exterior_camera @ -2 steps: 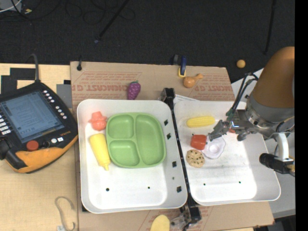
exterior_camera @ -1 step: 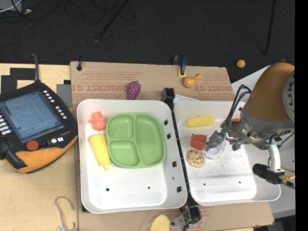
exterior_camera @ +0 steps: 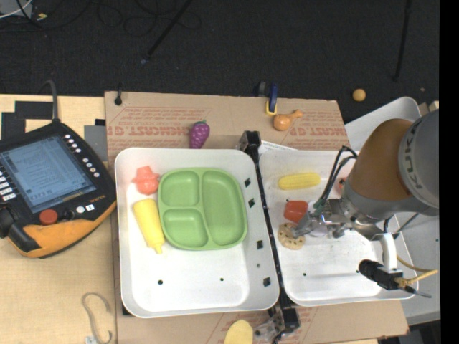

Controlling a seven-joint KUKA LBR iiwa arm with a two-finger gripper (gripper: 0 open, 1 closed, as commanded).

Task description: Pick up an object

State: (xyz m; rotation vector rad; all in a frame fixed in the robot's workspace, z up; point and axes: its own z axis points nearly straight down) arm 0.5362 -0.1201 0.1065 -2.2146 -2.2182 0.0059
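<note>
**Pincer low among crowded targets in the right bin**

The pincer [exterior_camera: 305, 224] sits low in the right bin [exterior_camera: 337, 289], its tips by the red block [exterior_camera: 295, 211] and the cookie [exterior_camera: 290, 236]. Whether it is released or clenched I cannot tell; the wrist hides the detail, and nothing shows between its tips.

The block lies just above the tips, the cookie just below, both very near. A close here could catch an edge only and flick either piece aside, or nip between them and take nothing. The flat cookie probably gives little to grip.

Farther above lies the corn [exterior_camera: 298, 181], apart. Beyond the divider to the left, the green plate [exterior_camera: 201, 208] seems safe from disturbance.
</note>
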